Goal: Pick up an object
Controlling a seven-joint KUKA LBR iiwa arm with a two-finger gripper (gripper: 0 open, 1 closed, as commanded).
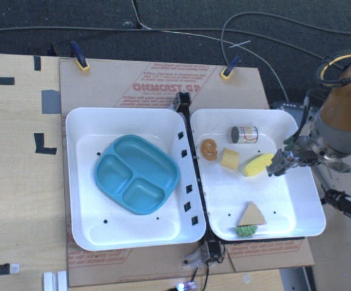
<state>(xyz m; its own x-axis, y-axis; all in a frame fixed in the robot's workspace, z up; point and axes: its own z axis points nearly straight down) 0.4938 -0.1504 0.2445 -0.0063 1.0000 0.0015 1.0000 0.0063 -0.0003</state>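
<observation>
Grey arm [336,132] with orange band, dark end effector [278,163].

Left white bin [78,162] holds a blue plate [137,173]. Right white bin [308,211] holds a yellow banana [257,165], pale yellow cube [229,159], orange-brown pretzel [209,150], silver can [245,134].

The right bin [296,220] contains five candidate objects. A small can [244,134] lies on its side near the far wall, its dark end facing left. A brown pretzel-shaped piece [209,150] lies flat near the divider between the bins. A pale yellow block [230,159] lies just beside the pretzel-shaped piece, on its right. A yellow oblong object [257,165] lies tilted just right of the block, its right end at the hand [277,163]. A tan wedge [252,214] rests near the front wall, touching a small green piece [245,230]. The left bin [78,162] contains a blue divided plate [137,173], lying flat and centred.
</observation>
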